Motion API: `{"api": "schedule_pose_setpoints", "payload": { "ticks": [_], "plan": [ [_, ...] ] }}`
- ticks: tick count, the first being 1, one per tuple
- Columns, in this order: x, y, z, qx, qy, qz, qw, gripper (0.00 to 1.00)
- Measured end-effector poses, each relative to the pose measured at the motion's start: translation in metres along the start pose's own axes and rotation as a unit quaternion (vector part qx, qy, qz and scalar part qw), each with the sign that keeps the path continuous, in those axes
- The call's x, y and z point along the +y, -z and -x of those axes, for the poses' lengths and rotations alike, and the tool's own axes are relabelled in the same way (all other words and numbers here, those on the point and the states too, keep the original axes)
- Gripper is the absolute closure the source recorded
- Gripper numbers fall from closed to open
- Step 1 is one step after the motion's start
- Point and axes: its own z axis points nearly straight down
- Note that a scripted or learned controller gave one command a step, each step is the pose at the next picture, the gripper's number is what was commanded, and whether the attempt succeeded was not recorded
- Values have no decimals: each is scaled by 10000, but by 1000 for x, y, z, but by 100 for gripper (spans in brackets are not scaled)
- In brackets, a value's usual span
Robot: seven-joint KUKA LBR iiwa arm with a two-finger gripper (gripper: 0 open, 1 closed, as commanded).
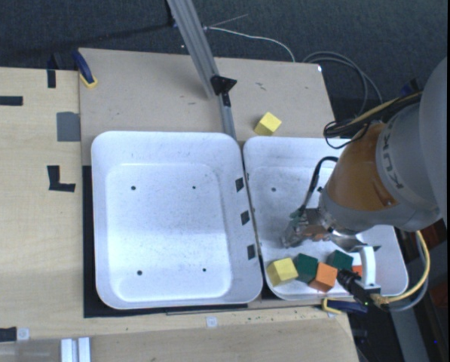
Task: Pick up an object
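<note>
The grey arm's two-finger gripper (298, 231) hangs low over the floor of the right shallow white bin (281, 157), its fingers slightly spread with nothing between them. Along that bin's near edge lie a yellow cube (282, 270), a dark green block (307, 265), an orange block (326, 276) and another green block (341, 260). A second yellow cube (268, 124) sits on the bench beyond the bin's far edge.

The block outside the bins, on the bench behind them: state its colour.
Yellow. The block lies on the bench just behind the right bin, clearest in the camera view.
</note>
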Motion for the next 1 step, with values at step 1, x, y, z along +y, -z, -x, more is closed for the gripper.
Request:
{"api": "schedule_pose_setpoints", "payload": {
  "ticks": [1],
  "plan": [
    [-13, 81, 33, -25, -15, 47, 10000, 100]
  ]
}}
